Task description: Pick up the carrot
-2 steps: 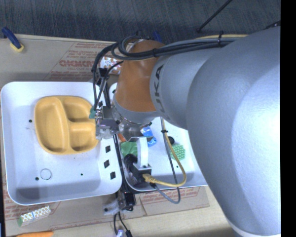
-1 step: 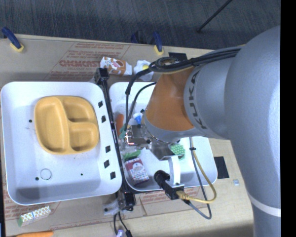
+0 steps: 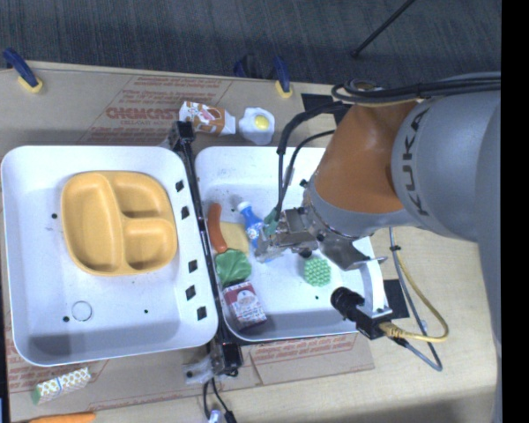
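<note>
The carrot (image 3: pixel 215 226) is a slim orange-red stick lying lengthwise along the left wall of the right bin (image 3: pixel 247 170). It rests flat, with a yellow item (image 3: pixel 234 234) touching its right side. My gripper (image 3: pixel 271 241) hangs low over the middle of the right bin, a short way right of the carrot and just below a small blue bottle (image 3: pixel 249 218). Nothing shows held in it. The arm's orange band and grey wrist cover the bin's right half.
A green leafy item (image 3: pixel 232 265) and a red box (image 3: pixel 244 307) lie below the carrot; a green knobbly ball (image 3: pixel 316 272) sits under the wrist. The left bin (image 3: pixel 26 324) holds a yellow divided plate (image 3: pixel 119 221). A small carton (image 3: pixel 203 117) and a yellow-white item (image 3: pixel 257 125) sit behind the bins.
</note>
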Controlling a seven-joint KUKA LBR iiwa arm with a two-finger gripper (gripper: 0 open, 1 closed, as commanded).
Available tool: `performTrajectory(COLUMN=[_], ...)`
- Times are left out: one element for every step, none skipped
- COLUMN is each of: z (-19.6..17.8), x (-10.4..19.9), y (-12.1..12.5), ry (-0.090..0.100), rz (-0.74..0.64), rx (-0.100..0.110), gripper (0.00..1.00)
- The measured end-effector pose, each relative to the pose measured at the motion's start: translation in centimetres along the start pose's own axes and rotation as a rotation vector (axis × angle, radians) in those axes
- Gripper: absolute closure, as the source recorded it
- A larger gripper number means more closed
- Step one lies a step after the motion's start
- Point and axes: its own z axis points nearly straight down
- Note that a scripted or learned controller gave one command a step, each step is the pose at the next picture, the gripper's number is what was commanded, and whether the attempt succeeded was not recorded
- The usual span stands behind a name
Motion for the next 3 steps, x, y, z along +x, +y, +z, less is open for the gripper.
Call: performTrajectory(z=[-1.4,2.5,-4.0], x=[-0.9,8.2,5.6], y=[-0.1,0.5,2.3], ry=[-0.001,0.001,0.000], rz=[0.043,0.167,0.178], rx=[-0.001,0.004,0.000], gripper=[1.00,1.00,1.00])
